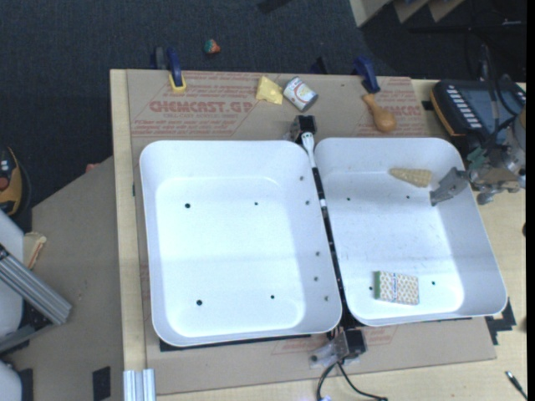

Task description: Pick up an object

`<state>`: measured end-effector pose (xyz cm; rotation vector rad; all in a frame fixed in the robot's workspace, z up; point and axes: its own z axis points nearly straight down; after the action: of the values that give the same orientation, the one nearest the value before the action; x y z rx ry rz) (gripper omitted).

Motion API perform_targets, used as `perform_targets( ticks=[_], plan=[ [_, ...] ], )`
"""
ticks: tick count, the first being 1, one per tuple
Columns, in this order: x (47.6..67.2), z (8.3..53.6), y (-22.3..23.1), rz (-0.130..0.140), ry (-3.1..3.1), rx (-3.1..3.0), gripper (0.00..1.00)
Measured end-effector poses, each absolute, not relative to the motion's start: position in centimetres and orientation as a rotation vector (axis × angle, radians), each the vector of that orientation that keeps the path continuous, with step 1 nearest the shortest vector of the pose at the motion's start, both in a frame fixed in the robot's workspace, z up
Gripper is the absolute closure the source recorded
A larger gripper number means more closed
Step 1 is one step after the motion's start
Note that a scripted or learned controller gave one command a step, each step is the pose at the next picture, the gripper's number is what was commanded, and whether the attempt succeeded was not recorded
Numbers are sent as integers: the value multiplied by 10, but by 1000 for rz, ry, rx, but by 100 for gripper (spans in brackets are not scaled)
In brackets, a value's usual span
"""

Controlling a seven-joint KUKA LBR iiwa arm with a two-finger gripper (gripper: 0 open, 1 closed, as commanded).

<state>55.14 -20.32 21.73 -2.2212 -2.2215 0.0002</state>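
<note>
- Tool (445, 189): a grey piece at the right rim of the right bin (468, 224), reaching in from the arm hardware at the frame's right edge; whether it is spread or pressed together cannot be told, and nothing is seen between its parts.
- Tan cone-shaped object (411, 175): lies on the right bin's floor just beside the tool, on its left and slightly farther back, not touching it as far as can be seen.
- Green-and-white patterned packet (395, 287): lies flat in the same bin, well apart from the tool, nearer the camera and a little to its left.
- Left bin (226, 241): white, set edge to edge with the right bin, well to the tool's left.
- Worktop (209, 105): a brown printed board under both bins, its bare strip lying behind them.
- Brown wooden-looking piece (380, 115): on the strip behind the right bin, beyond the tool and to its left.
- Small white-and-grey canister (300, 93): on the strip farther left, lying tilted.
- Yellow wedge (269, 91): just beside the canister, on the side away from the tool.
</note>
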Motion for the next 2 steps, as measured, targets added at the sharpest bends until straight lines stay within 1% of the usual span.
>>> perform_targets(
  ticks=[1, 2],
  plan=[
    [537, 351, -195, -11, -2235, -2229, 0],
    [537, 354, -195, -2, -2230, -2224, 100]
  ],
)
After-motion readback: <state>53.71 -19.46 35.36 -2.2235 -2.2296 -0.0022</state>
